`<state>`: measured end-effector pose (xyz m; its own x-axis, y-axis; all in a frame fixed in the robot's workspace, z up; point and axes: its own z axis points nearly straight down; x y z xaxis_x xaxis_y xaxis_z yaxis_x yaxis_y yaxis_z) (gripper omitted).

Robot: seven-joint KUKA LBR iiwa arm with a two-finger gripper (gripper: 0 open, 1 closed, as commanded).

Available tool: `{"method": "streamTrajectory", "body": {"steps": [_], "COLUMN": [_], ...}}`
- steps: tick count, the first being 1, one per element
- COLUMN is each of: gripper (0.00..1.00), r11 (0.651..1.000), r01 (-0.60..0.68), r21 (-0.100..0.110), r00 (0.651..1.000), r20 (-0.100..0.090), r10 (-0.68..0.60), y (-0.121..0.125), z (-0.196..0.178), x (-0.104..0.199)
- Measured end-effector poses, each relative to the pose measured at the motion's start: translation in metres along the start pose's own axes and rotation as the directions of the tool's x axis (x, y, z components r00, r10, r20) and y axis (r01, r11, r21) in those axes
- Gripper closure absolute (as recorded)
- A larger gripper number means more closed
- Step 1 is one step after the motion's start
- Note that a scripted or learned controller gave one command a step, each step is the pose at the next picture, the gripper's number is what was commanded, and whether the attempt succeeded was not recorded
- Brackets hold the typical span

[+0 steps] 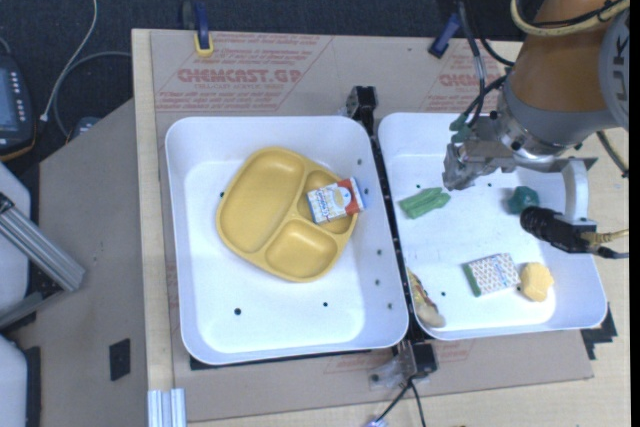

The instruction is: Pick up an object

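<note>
Banana (425, 300) nearest; fingers (455, 177) just above green piece (424, 204).

Your bench (250, 75), topped with a brown printed board, carries two shallow white bins side by side. The left bin (190, 215) and the right bin (570, 310) touch along a dark seam at the middle, where black clips sit at the far end (362, 101) and the near end (420, 358). At the board's far edge you see a yellow-and-blue clamp (203, 33) on the left and a blue clamp (444, 37) toward the right.
</note>
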<state>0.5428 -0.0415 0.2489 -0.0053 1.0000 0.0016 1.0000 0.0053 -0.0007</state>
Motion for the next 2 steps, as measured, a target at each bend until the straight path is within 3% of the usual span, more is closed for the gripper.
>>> {"method": "streamTrajectory", "body": {"steps": [2], "gripper": [1.0], "r11": [1.0], "r01": [-0.001], "r21": [0.003], "r00": [1.0], "r20": [0.001], "r10": [0.001], "y": [0.0], "z": [0.02], "x": [0.099]}}
